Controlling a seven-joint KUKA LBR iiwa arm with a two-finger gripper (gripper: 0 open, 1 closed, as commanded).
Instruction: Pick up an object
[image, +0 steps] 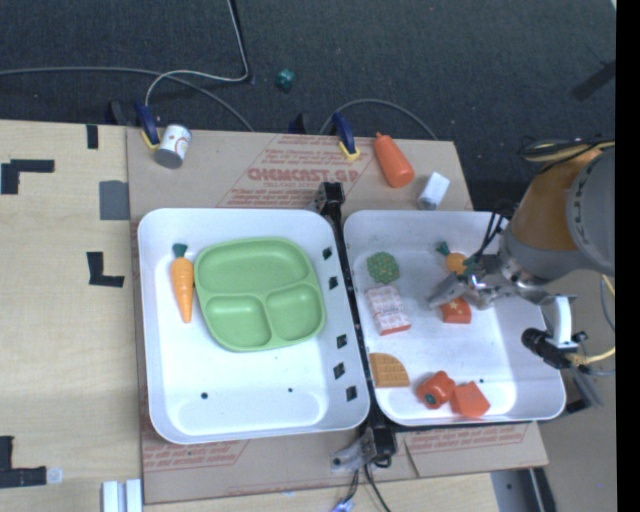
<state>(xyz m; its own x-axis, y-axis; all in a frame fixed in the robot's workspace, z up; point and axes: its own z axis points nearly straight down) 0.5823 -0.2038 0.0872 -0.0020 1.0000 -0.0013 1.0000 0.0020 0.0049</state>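
Observation:
My gripper (462, 292) hangs low over the right bin (520, 375), in its upper right part. Directly under and touching its front edge is a small red block (457, 313); I cannot see whether it is gripped. A small orange piece with a green tip (453, 262) lies just behind the gripper. Left of it lie a green round toy (382, 267) and a pink-and-white packet (388, 310). Near the bin's front edge are a brown bread slice (388, 371), a red pepper (434, 389) and an orange-red piece (470, 400).
The left bin (160, 380) holds a green divided plate (262, 293) and a toy carrot (182, 285). On the cardboard behind the bins lie an orange bottle (393, 160), a white cube (434, 188) and a small can (172, 145). The arm's grey body (575, 225) covers the right bin's far right corner.

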